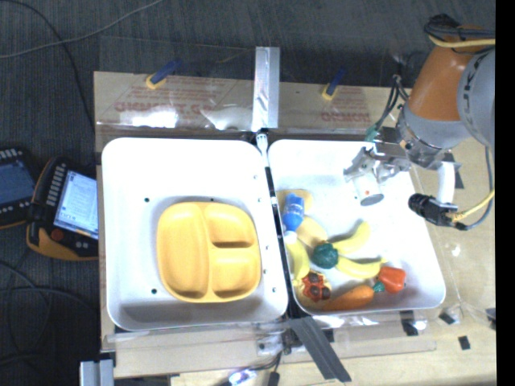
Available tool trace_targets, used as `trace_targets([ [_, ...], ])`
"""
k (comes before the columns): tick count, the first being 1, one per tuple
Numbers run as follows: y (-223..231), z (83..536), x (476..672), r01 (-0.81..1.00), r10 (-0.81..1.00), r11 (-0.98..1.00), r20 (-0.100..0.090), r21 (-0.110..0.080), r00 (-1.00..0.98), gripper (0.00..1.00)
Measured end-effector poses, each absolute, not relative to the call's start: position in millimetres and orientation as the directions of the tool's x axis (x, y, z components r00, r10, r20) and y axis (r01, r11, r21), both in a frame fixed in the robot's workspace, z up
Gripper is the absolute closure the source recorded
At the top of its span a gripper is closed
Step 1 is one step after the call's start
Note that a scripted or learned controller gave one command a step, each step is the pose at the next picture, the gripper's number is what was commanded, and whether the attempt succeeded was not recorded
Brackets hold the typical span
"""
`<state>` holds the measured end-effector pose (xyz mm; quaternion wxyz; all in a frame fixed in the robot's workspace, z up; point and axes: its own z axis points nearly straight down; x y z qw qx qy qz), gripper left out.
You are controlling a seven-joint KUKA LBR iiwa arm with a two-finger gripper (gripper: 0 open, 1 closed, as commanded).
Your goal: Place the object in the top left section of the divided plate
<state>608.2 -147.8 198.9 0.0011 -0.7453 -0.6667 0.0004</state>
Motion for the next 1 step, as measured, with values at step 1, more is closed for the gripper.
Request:
trace_targets([
  [1, -68.3, 182.7, 559.7, 0.95, 0.95, 0.312, 0.002, -0.002, -0.312, 1.0],
])
